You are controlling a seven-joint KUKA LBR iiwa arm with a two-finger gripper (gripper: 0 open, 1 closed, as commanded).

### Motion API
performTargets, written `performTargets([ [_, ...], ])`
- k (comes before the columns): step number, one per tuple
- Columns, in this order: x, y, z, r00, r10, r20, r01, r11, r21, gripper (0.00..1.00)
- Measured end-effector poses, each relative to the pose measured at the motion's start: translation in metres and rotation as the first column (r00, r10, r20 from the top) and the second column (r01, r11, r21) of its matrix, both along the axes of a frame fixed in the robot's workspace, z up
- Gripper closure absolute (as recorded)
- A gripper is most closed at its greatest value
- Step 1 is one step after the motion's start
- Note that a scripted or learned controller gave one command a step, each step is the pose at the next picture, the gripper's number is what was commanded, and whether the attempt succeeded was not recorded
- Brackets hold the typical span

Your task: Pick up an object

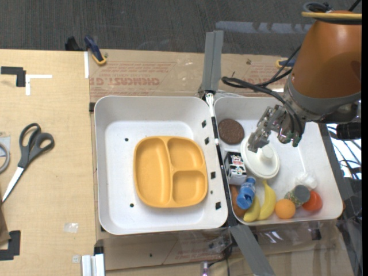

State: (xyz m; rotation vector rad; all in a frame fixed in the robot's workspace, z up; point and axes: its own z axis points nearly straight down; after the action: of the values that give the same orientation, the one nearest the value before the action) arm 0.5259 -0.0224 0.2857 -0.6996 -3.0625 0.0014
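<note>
1. Camera view: two shallow white bins sit side by side on the tabletop [46, 211]. The left bin [109, 171] carries a yellow divided plate [171, 171] with three compartments, lying flat near its middle.
2. The right bin [328, 171] carries the loose objects. A brown round disc [231, 130] lies near its far left corner. A white round lidded piece [262, 161] sits towards the middle, with a small printed box [236, 165] just beside it on the left.
3. Along the near edge of the right bin lie a blue toy [246, 193], a banana [261, 203], an orange [285, 209], a grey round object [299, 195] and a red ball [313, 200], crowded close together.
4. The arm, its orange band [333, 50] large at the upper right, reaches in over the right bin. The end effector [270, 132] hangs just above the white round lidded piece, fingers pointing down at a slant. How far the fingers are spread cannot be made out, and nothing can be seen between them.
5. On the tabletop left of the bins lie black-handled scissors [29, 148].
</note>
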Motion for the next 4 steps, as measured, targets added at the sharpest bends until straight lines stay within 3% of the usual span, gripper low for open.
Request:
performTargets([
  [1, 0.022, -0.085, 0.083, 0.993, 0.115, 0.004, -0.115, 0.993, -0.001, 1.0],
  [2, -0.003, -0.016, 0.006, 0.995, 0.099, 0.001, -0.099, 0.995, 0.001, 1.0],
  [3, -0.023, -0.139, 0.06, 0.938, -0.347, 0.003, 0.347, 0.938, -0.001, 1.0],
  [4, -0.048, -0.118, -0.193, 0.912, -0.41, 0.002, 0.41, 0.912, 0.001, 1.0],
])
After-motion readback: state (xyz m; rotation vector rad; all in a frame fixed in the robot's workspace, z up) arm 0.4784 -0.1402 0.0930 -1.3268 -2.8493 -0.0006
